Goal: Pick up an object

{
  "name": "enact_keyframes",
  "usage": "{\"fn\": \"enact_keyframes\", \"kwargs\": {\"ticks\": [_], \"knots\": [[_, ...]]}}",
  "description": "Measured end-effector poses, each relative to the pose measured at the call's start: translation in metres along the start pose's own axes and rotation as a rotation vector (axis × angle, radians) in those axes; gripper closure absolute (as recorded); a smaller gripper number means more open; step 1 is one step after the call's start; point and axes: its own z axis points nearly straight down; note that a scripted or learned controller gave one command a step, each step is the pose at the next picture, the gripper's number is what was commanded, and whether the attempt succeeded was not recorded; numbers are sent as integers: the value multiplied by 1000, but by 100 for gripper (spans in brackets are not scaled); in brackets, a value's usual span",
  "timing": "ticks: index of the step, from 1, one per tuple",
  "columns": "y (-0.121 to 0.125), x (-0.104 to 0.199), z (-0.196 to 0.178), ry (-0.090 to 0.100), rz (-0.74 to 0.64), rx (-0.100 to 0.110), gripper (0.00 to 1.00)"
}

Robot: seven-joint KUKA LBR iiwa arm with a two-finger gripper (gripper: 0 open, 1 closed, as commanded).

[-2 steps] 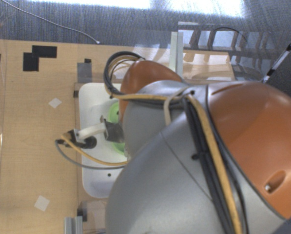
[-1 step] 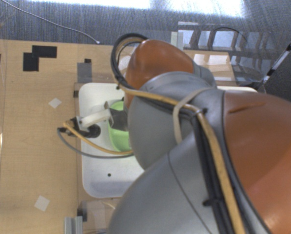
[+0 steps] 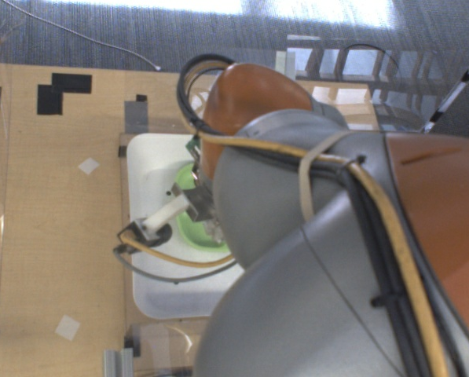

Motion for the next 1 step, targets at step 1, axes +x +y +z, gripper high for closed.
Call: {"fn": "enact_keyframes", "kwargs": {"ticks": [1], "knots": [[0, -1, 70, -3, 295, 0, 100]]}}
